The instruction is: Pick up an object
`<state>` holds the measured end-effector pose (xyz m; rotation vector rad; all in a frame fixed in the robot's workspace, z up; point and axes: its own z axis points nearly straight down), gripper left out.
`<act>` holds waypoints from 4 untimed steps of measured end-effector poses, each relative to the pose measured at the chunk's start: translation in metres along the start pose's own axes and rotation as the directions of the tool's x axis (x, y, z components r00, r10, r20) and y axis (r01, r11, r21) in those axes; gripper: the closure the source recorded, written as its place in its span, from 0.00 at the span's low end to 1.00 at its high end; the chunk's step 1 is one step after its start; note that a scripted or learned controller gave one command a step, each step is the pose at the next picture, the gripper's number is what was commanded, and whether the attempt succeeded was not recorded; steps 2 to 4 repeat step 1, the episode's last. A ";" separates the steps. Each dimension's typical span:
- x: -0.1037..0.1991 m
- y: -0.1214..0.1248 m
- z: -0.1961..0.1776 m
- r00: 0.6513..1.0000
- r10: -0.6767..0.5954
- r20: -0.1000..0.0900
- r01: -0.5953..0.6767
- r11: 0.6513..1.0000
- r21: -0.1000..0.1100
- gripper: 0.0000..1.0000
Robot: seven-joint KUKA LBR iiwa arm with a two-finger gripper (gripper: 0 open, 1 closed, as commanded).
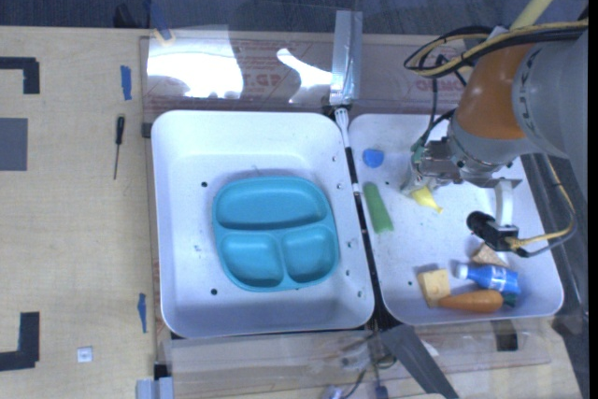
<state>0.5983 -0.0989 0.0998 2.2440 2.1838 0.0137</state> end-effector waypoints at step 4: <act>0.073 0.012 -0.090 1.000 -0.023 -0.004 0.023 1.000 0.003 1.00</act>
